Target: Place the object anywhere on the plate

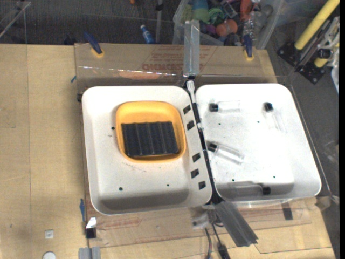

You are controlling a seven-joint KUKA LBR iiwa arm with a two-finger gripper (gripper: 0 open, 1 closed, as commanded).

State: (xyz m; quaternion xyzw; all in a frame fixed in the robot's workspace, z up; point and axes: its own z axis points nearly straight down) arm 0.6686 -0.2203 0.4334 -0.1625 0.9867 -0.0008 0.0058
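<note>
A square orange-yellow plate (149, 111) sits in the left white bin (102, 166), toward its upper middle. A flat black ribbed object (150, 138) lies on the plate, covering its lower half and reaching near the front rim. It lies flat and square to the plate's edges.
The right white bin (294, 161) holds several clear tubes with black caps, among them one at the upper left (223, 107), one at the upper right (272, 116) and one near the divider (226, 152). A clear tub of colourful toys (226, 7) stands behind the bench.
</note>
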